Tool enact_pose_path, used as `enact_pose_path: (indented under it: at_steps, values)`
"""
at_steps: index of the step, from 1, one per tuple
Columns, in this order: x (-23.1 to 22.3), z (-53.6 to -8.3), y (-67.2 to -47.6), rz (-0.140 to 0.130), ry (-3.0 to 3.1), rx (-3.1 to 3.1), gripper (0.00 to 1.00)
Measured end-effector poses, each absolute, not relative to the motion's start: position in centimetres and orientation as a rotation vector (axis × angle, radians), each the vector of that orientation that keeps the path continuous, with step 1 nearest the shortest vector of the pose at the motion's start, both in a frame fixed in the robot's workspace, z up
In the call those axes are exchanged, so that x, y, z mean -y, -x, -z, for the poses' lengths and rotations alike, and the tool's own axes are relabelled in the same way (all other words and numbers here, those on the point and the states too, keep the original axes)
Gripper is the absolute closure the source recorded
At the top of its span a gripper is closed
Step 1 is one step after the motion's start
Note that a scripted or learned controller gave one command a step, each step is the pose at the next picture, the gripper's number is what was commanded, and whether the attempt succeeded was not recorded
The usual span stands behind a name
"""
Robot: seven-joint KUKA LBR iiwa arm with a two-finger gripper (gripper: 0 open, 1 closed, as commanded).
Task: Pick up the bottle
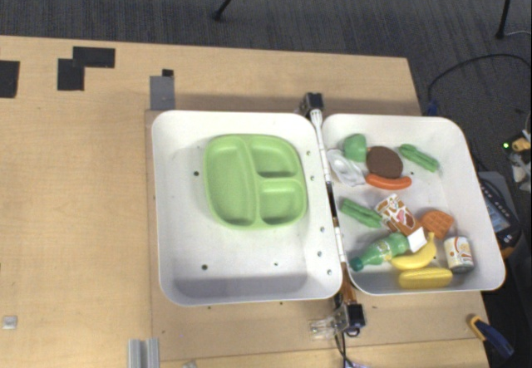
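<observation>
Bottle [378,252]: green, lying on its side low in the right bin [453,140], touching the banana [416,257].
Jaws: state cannot be told.
Risk: crowded neighbours; the jaws may catch the banana or slip off.

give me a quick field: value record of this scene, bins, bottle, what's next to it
left bin: holds a green divided plate
right bin: holds a pile of toy food
bottle: green, lying on its side near the right bin's front left corner
beside bottle: yellow banana, touching it
other items: brown round piece, small can
</observation>
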State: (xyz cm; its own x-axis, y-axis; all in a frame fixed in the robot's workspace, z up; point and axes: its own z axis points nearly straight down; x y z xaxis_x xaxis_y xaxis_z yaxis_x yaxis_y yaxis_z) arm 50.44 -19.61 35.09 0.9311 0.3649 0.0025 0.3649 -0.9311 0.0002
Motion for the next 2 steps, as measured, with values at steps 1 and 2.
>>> enact_pose_path:
  at_steps: [1, 2]
  values:
    - [19.6, -36.1, -50.5, 0.006, 3.084, 0.596, 1.0]
    - [17.6, -34.0, -48.7, 0.001, 3.123, 0.324, 1.0]
